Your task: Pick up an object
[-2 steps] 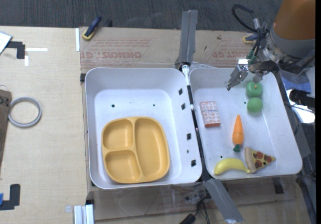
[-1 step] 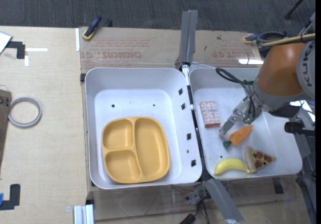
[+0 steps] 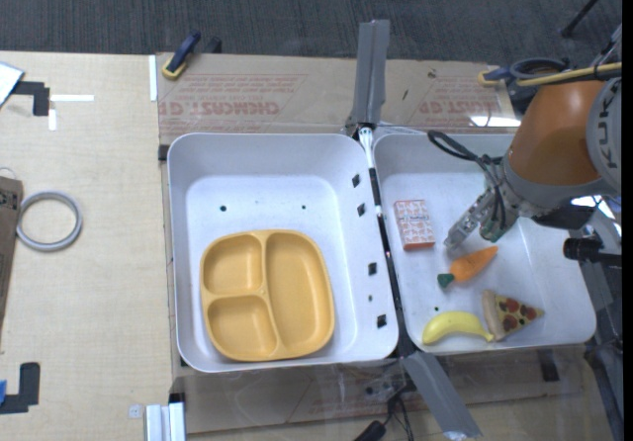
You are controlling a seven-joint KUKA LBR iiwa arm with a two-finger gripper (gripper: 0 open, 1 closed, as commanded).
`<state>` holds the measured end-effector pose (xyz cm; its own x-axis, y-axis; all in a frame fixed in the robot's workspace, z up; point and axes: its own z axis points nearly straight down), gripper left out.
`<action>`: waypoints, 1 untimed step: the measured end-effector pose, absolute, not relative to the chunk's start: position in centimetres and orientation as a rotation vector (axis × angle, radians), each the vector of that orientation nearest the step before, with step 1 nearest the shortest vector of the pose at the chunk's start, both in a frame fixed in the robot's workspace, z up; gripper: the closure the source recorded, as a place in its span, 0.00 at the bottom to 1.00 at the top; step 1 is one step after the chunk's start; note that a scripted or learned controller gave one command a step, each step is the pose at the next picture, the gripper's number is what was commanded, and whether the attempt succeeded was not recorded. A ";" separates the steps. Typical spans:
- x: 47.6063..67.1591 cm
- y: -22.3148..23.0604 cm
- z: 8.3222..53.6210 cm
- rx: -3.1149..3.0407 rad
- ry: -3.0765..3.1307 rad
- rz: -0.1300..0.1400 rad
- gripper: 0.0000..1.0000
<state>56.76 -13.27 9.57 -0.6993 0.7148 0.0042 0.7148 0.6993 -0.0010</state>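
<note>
The right bin (image 3: 554, 330) holds a small pink-and-white box (image 3: 413, 223), an orange toy carrot (image 3: 471, 266), a yellow banana (image 3: 456, 328) and a pizza slice (image 3: 510, 313). My gripper (image 3: 473, 228) hangs low in this bin, its fingers pointing down-left. It sits just above the carrot's upper end and right of the box. Nothing shows between the fingers. The grey arm with its orange band (image 3: 559, 137) comes in from the right.
The left bin (image 3: 188, 182) carries a yellow three-compartment plate (image 3: 265, 293). A roll of tape (image 3: 45, 220) lies on the bench at far left. A grey divider bar (image 3: 371, 73) stands between the bins at the back. A cable (image 3: 460, 147) trails over the right bin's back corner.
</note>
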 end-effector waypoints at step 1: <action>64.5 -9.9 8.9 -1.864 -2.528 0.004 1.00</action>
